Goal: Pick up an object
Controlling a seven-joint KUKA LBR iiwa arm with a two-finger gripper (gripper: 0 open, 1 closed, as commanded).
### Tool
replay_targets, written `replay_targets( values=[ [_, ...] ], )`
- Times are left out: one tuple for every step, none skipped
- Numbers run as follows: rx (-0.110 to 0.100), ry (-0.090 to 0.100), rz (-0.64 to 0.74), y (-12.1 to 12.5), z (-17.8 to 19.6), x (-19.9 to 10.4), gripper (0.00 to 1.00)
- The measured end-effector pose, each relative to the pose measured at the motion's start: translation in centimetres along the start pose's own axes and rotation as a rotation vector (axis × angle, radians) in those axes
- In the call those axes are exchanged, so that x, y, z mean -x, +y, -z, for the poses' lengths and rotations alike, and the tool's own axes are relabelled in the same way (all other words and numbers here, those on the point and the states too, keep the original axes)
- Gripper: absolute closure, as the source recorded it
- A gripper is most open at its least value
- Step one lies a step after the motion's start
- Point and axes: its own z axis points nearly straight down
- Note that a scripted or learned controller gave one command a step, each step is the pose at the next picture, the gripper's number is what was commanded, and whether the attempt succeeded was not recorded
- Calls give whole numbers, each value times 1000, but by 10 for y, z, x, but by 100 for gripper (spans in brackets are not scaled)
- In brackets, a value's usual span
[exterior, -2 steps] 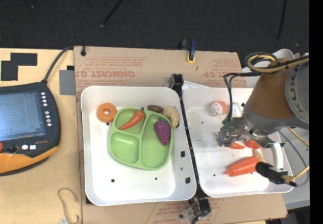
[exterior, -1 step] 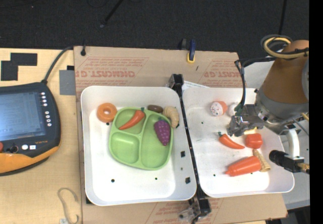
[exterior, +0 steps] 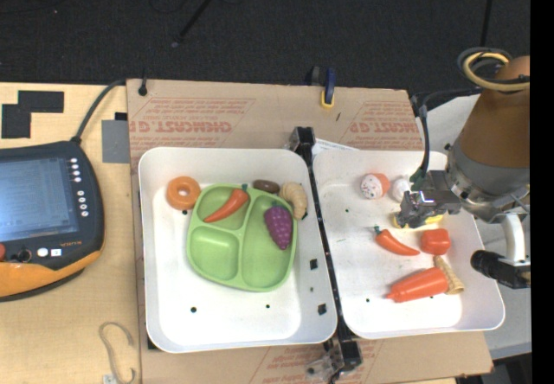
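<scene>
My gripper (exterior: 418, 208) hangs low over the right bin (exterior: 485, 315), near its right side, directly above a small yellow object (exterior: 426, 220) that it partly hides. Just below lie a red chili pepper (exterior: 396, 242) and a red tomato-like piece (exterior: 435, 241). An orange carrot (exterior: 419, 284) rests nearer the front of the bin. A pink and white ball (exterior: 373, 186) and a small white item (exterior: 400, 190) sit to the gripper's left.
The left bin (exterior: 164, 304) holds a green divided plate (exterior: 223, 257) with an orange-red pepper (exterior: 227, 204) and purple grapes (exterior: 278, 226), beside an orange ring (exterior: 183, 192), a brown piece (exterior: 266, 186) and a beige piece (exterior: 296, 198). A teach pendant (exterior: 43, 209) lies far left.
</scene>
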Motion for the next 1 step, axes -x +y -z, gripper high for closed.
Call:
replay_targets(
  values=[
    [-2, 2, 4, 4, 6, -45, 100]
  ],
)
